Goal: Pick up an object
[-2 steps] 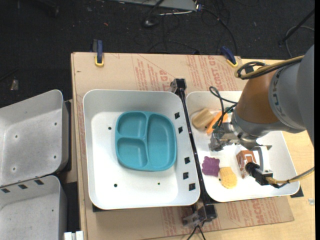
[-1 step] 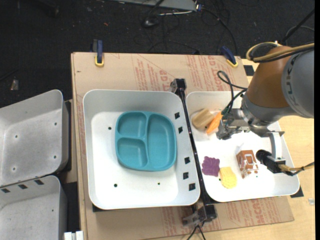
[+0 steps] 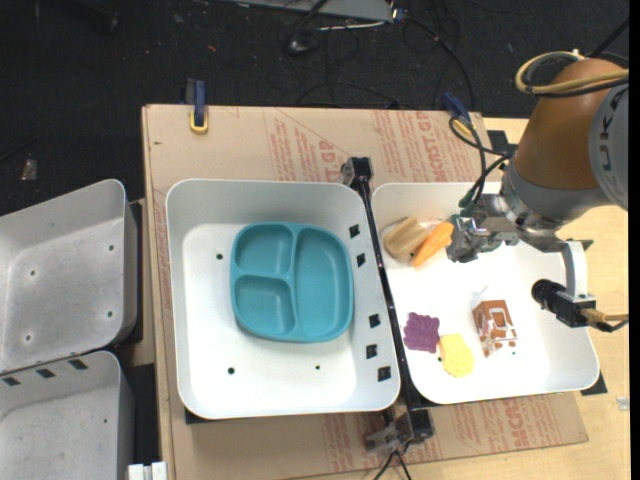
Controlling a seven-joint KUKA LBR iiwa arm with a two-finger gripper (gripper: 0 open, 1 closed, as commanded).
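in the camera view the gripper (image 3: 468,240) hangs low over the right bin (image 3: 560,368), just beside the orange carrot-like piece (image 3: 432,244) and the tan bread-like piece (image 3: 404,236) lying near the bin's far left corner; whether its fingers are apart or together i cannot tell. a purple piece (image 3: 422,332), a yellow piece (image 3: 456,355) and a brown block (image 3: 494,327) lie nearer the front. the left bin (image 3: 200,388) holds a teal divided tray (image 3: 292,282). the carrot touches the bread, so a descent could likely nudge both aside or pinch only an edge.

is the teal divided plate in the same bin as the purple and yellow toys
No, the teal three-compartment plastic plate lies in the left white bin, while the purple toy and yellow toy lie in the right white bin.
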